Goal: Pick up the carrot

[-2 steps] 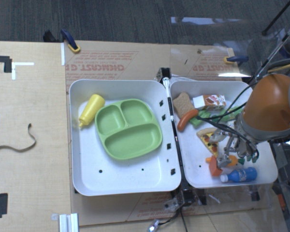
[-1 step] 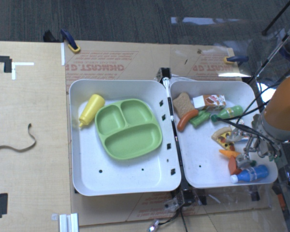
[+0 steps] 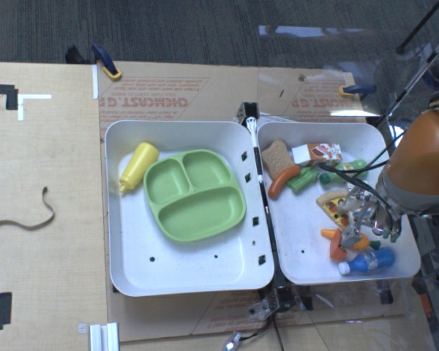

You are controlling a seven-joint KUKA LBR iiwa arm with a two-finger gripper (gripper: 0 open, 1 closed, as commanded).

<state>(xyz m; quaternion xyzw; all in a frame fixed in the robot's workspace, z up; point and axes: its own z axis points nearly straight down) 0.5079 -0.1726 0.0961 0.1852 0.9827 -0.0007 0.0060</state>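
The carrot (image 3: 334, 238) is a small orange piece lying in the right bin (image 3: 300, 258), near its front right among other toys. My gripper (image 3: 364, 221) hangs low over that cluster, just right of and slightly above the carrot, with its metal tip close to it. The wrist and cables hide part of what lies beneath, and nothing shows clearly as held. The orange band of the arm (image 3: 423, 159) comes in from the right edge.
The right bin also holds a blue bottle (image 3: 369, 262), a pizza slice (image 3: 332, 202), a hot dog (image 3: 282, 180), a green vegetable (image 3: 304, 180), a bread slice (image 3: 276, 154) and a white packet (image 3: 318, 153). The left bin holds a green divided plate (image 3: 194, 194) and a yellow mustard bottle (image 3: 137, 165).
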